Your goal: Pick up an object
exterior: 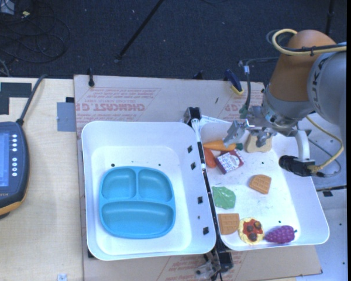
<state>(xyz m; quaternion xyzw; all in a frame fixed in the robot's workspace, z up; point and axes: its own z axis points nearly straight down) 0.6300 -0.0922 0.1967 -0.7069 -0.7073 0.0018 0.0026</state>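
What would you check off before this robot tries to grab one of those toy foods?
1. Gripper over the right bin: ok, at its far end.
2. Something within reach: ok, carrot and red packet lie just beside it.
3. Gripper carrying nothing yet: cannot tell.
4. Neighbours crowding the target: not ok, carrot and packet touch.
5. Other items out of the way: ok, cracker, green piece and grapes lie nearer.

A single fixed camera looked down at a slant on both white bins [88, 157], the arm [307, 69] entering from the right.
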